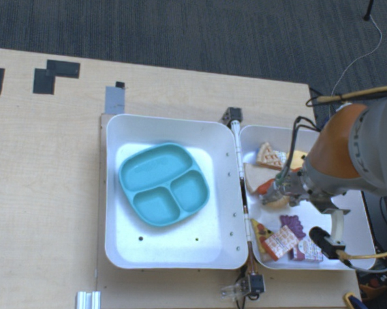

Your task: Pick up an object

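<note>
Over the right bin (366, 213), the grey arm (367, 151) with its orange band reaches in from the right and bends down toward the bin's left half. Its gripper (284, 189) sits low among the small food-like objects there, just beside an orange carrot-shaped piece (265, 186) and a tan rounded piece (273, 201). Whether it is open, closed, or gripping anything cannot be told, since the wrist body covers its tip.

Behind the gripper, toward the far wall, lies a pizza-slice toy (269, 156) with a yellow piece (298, 160) beside it. Nearer the front wall sit a purple grape cluster (292, 224), a red-and-white printed packet (281, 241) and a yellow wedge (261, 230) close against the bin's left wall. These objects crowd the left half of the right bin, leaving a bare white floor toward its right side, partly under the arm.

The left bin (161, 256) holds a blue three-compartment plate (163, 183), lying flat near its middle with open white floor around it. A ridge (242, 186) where the two bin rims meet separates them.
</note>
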